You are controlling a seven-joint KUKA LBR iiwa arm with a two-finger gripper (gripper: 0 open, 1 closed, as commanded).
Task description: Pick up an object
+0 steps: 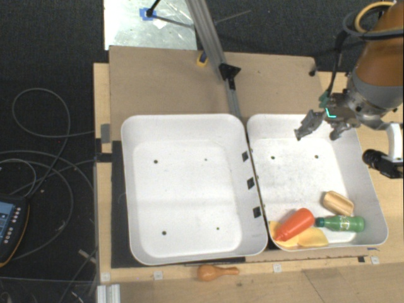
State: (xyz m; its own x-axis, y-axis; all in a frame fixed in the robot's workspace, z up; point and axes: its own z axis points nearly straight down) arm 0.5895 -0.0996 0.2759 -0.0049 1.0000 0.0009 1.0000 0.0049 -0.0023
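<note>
Arm comes in from the right, orange band up top, wrist angled down-left. Hand (pixel 323 126) hangs over the upper part of the right bin (pixel 303 169), fingers spread apart w/ nothing between them. Objects sit well apart from it in that bin's lower right corner: orange carrot-like item (pixel 294 224), green bottle (pixel 341 223), tan bread roll (pixel 338 202), yellow piece (pixel 309 238). Left bin (pixel 183 188) alongside on the desk (pixel 164 81).

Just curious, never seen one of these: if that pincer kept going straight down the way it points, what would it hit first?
Probably the bare white floor of the right bin. The pincer hangs over its far end, well away from the objects heaped in the near corner, though depth is hard to judge.
</note>
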